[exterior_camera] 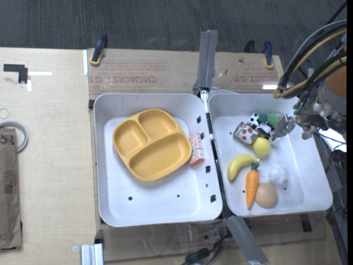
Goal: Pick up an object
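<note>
Hovering hand (283,128), lemon (261,146) just beside

From my remote station, the grey arm with the orange band (337,87) is cut off by the right edge, so I see little above its wrist. The gripper (282,128) is too small for me to judge its fingers. The brown paper bag (9,192) runs off the left edge. The green item (272,118) behind the black-and-white spotted toy (255,120) is partly hidden and unidentifiable.
</note>
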You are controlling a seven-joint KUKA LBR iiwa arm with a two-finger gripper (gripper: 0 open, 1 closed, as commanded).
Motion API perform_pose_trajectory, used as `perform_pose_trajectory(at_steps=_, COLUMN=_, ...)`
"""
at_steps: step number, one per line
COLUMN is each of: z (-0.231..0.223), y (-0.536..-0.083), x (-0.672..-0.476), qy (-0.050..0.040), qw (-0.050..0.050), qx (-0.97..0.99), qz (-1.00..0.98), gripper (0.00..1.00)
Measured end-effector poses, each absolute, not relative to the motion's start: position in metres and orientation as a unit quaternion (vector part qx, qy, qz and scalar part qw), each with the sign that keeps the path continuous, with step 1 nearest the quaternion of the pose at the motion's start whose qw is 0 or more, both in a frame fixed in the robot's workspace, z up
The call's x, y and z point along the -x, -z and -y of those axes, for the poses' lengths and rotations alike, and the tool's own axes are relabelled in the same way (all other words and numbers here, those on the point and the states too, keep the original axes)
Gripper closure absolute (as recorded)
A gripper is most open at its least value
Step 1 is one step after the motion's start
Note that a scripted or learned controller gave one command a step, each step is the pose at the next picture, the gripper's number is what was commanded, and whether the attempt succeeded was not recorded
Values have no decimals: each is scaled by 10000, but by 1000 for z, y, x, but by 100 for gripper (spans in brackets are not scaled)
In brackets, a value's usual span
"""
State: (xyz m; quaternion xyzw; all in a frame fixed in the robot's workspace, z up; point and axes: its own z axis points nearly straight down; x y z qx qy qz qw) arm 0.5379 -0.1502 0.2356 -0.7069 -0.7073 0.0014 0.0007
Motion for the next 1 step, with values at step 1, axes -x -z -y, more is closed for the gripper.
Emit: perform_pose_trajectory(at_steps=1, z=103, y=-91, x=-563, qy=-7, qw=-2, qx=7358, qz=6772, gripper=0)
